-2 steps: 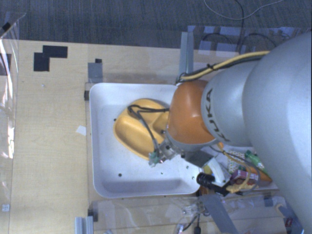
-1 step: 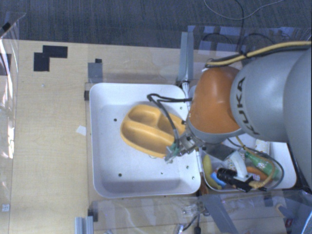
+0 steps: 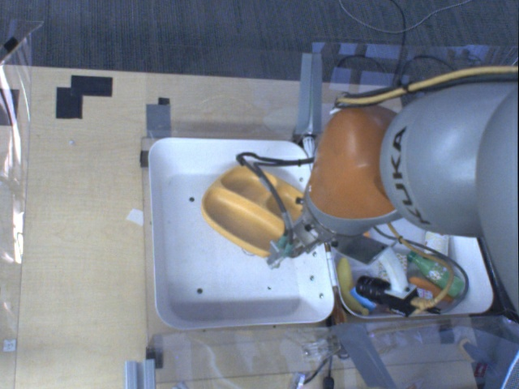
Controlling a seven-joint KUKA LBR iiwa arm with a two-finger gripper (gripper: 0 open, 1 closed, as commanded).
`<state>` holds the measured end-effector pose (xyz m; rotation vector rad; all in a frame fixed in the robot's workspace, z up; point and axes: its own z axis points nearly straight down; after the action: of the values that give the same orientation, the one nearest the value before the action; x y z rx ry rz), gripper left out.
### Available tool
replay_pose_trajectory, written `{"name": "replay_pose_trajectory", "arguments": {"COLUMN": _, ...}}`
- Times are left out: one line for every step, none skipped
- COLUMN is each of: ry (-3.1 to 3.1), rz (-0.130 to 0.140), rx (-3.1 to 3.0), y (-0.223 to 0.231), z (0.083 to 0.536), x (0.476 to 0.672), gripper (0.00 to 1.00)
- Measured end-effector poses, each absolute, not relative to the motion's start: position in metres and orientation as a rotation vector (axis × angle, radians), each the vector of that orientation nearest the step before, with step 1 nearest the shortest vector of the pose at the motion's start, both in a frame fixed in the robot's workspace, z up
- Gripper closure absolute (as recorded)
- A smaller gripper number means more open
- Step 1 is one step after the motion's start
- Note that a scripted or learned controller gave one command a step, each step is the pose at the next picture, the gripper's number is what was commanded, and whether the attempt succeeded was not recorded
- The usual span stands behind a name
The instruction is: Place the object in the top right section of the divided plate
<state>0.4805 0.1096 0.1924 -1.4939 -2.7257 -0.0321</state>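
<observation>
A yellow divided plate [image 3: 239, 209] lies tilted in the left white bin [image 3: 186, 250], toward its upper right part. Two of its sections show as hollows; the arm covers its right side. My gripper [image 3: 284, 248] hangs at the plate's lower right edge, just over the bin floor, under the orange wrist band [image 3: 349, 168]. A small greenish bit shows at the gripper's tip, but I cannot tell whether it is a held object. The plate's top right section lies partly under the arm.
The right bin [image 3: 478, 294] holds several small things: a yellow curved piece [image 3: 345, 275], a green one [image 3: 426, 263] and an orange one [image 3: 422, 282]. The big grey arm [image 3: 454, 160] covers most of that bin. Black marks [image 3: 81, 94] sit on the bench at the far left.
</observation>
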Motion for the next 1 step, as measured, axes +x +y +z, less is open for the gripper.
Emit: {"name": "replay_pose_trajectory", "arguments": {"ry": -2.718, "rz": -0.022, "rx": -1.525, "y": 0.0991, "z": 0.1929, "x": 0.4826, "gripper": 0.0}}
